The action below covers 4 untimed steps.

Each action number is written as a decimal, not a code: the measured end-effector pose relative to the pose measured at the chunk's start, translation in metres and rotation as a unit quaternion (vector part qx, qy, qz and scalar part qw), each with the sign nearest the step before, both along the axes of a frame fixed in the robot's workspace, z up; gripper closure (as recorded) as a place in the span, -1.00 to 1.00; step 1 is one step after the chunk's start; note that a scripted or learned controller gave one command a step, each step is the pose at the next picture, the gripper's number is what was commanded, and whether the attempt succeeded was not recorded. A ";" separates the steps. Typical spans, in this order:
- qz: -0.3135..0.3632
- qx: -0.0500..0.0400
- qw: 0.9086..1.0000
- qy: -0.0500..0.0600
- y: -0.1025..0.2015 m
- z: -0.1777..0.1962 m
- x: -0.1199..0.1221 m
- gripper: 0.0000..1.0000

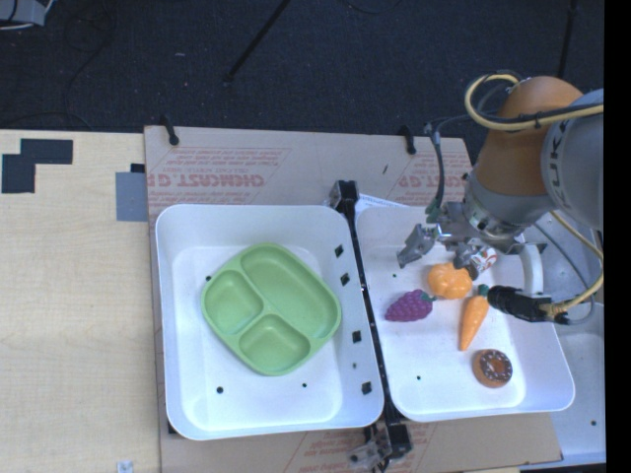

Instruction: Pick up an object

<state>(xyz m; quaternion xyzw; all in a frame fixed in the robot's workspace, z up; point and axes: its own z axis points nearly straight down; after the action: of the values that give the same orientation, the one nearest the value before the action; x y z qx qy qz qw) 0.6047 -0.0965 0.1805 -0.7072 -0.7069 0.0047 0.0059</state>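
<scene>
Jaws [446, 251] just above orange fruit [450, 282]

You had a light green three-compartment plastic plate [271, 308] lying in the shallow white bin [187, 402] across the black divider [357, 294] from the gripper [444, 249], well apart from it.

The grey arm is reaching in from the right, its orange band sitting high above the wrist. The gripper [446, 247] is hanging low, angled down and leftward, its fingers spreading apart with nothing between them.
</scene>
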 end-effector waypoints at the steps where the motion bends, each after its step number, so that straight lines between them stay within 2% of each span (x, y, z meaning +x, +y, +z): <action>1: 0.001 -0.001 1.000 -0.007 0.000 0.007 0.003 -1.00; 2: 0.001 0.000 1.000 -0.003 0.000 -0.056 0.005 -1.00; 3: 0.000 0.000 1.000 -0.005 0.002 -0.095 0.005 -1.00; 4: -0.002 0.000 1.000 -0.005 0.001 -0.083 0.005 1.00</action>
<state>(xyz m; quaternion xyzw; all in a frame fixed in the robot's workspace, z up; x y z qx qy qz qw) 0.6095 -0.0958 0.0971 -0.7085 -0.7057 0.0015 0.0022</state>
